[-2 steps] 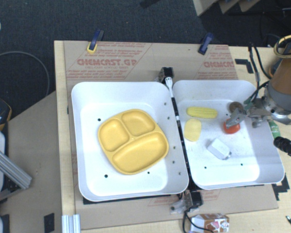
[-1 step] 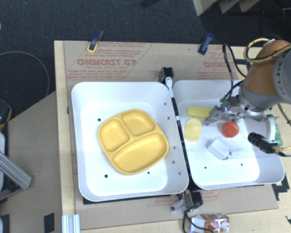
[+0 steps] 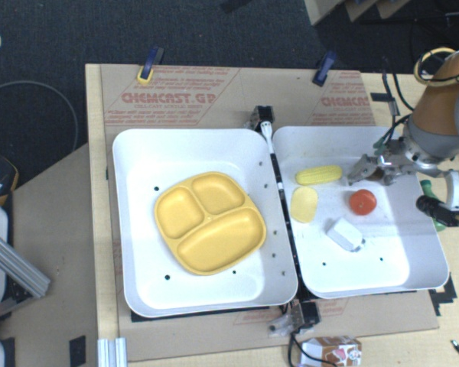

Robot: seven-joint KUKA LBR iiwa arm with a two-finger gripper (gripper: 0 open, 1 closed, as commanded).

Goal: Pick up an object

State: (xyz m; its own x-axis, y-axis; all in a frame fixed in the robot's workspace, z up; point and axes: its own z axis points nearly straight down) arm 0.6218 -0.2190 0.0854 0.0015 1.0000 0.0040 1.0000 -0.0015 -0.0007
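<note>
Gripper (image 3: 380,167): at two o'clock in the right bin (image 3: 398,270), low over its floor; whether its jaws stand apart or together, I cannot tell.
Tomato (image 3: 362,201): nearest object, just toward seven o'clock of the gripper, apart from it.
Corn (image 3: 319,175): at nine o'clock of the gripper.
Advice: centre over the tomato, descend straight, close gently because it will probably roll.

Bright, even overhead light here, and both white bins (image 3: 130,205) come out close to blown, their walls pale and nearly featureless. Shadows are soft and short: a faint grey one hugs the yellow tray (image 3: 209,222), another sits under the grey block (image 3: 343,234). The dark floor (image 3: 46,29) swallows detail. Focus is decent at centre, softer toward the corners, and the arm (image 3: 437,109) looks slightly smeared. Fine grain throughout.
</note>
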